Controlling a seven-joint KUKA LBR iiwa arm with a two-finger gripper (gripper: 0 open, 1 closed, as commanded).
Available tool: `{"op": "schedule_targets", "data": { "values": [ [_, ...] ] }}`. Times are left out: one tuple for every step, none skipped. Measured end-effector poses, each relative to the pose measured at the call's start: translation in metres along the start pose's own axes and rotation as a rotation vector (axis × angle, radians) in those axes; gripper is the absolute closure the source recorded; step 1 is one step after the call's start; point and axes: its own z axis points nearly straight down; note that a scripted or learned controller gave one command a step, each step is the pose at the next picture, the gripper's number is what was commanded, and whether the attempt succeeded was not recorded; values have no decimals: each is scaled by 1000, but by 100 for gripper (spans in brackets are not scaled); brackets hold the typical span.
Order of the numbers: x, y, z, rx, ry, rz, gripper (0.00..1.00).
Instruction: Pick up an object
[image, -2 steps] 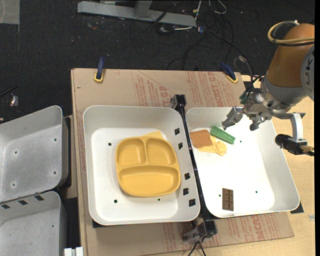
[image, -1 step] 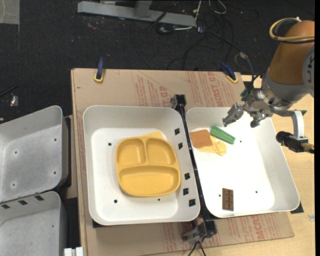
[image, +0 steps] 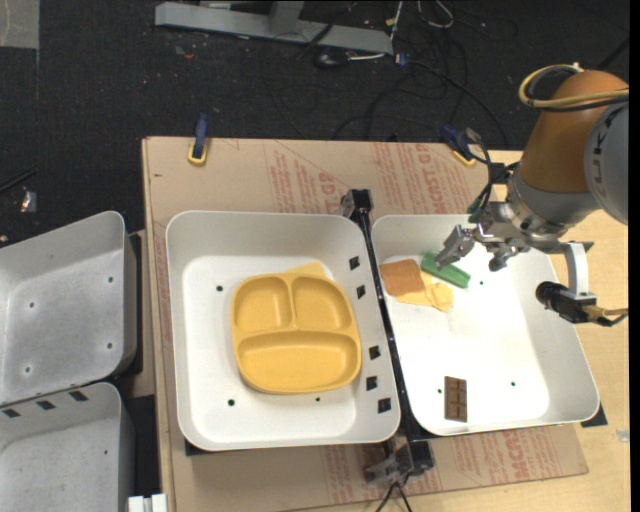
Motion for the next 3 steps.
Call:
{"op": "schedule_targets", "data": {
  "values": [
    [-8, 1, 47, 0, 0, 1, 0],
    [-7, 1, 99, -2, 0, 0, 0],
    [-8, 2, 85, -7, -2, 1, 100]
  ]
}}
